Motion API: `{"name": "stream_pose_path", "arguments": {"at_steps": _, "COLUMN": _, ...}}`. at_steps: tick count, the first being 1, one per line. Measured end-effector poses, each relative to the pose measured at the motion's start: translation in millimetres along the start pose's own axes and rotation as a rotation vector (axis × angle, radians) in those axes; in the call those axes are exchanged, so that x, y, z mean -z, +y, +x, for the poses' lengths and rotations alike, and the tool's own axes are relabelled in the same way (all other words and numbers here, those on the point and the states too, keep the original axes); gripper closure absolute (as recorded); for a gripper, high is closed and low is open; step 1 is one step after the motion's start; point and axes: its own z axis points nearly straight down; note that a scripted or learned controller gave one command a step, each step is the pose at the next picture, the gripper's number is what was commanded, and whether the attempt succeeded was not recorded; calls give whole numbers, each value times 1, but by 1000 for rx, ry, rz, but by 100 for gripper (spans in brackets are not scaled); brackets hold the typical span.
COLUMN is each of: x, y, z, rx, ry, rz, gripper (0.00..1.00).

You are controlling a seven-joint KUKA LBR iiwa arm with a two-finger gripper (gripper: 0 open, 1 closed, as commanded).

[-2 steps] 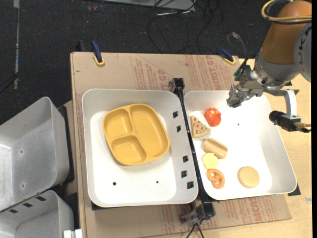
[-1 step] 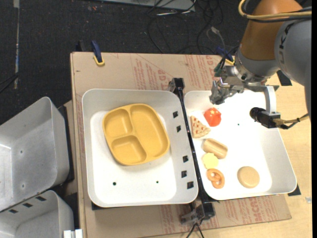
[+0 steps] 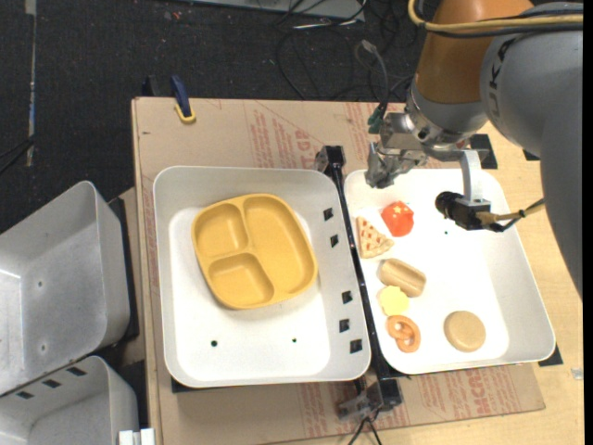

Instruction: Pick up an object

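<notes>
Grey fingers (image 3: 380, 176) hang at the right bin's (image 3: 519, 276) top-left corner; we can't tell if they're apart. Nothing between them. Red tomato (image 3: 398, 218) just below, pizza slice (image 3: 372, 237) beside it. Yellow 3-compartment plate (image 3: 252, 248) in left bin (image 3: 176, 295).

Toy foods (image 3: 400, 276) in right bin (image 3: 500, 276)

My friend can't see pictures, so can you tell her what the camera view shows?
A grey robot arm reaches in from the right, its gripper hovering over the top left corner of the right bin, just above a toy tomato, pizza slice, hot dog and other play food. The left bin holds a yellow divided plate.
</notes>
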Motion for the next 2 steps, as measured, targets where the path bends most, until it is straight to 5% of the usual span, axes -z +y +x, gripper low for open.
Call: {"name": "stream_pose_path", "arguments": {"at_steps": 2, "x": -6, "y": 6, "z": 111, "rx": 4, "ry": 2, "rz": -2, "gripper": 100}}
